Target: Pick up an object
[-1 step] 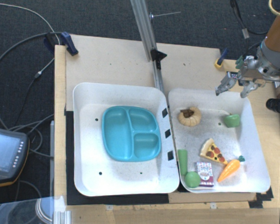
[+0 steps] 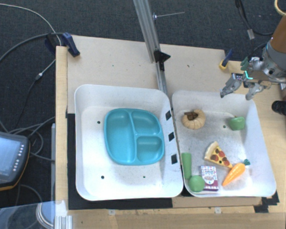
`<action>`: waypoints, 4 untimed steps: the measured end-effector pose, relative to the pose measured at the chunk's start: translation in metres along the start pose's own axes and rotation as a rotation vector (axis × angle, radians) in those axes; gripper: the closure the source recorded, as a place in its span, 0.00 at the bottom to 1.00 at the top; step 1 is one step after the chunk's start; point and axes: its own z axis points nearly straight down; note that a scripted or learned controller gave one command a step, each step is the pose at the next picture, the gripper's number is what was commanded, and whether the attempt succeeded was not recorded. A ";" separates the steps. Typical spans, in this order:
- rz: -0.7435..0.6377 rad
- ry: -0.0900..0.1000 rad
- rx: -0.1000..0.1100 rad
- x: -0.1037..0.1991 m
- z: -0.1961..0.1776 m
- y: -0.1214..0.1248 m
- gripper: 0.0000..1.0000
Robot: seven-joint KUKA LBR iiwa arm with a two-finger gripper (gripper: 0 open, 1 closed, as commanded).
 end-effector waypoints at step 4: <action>0.000 0.000 -0.003 -0.020 0.129 -0.007 1.00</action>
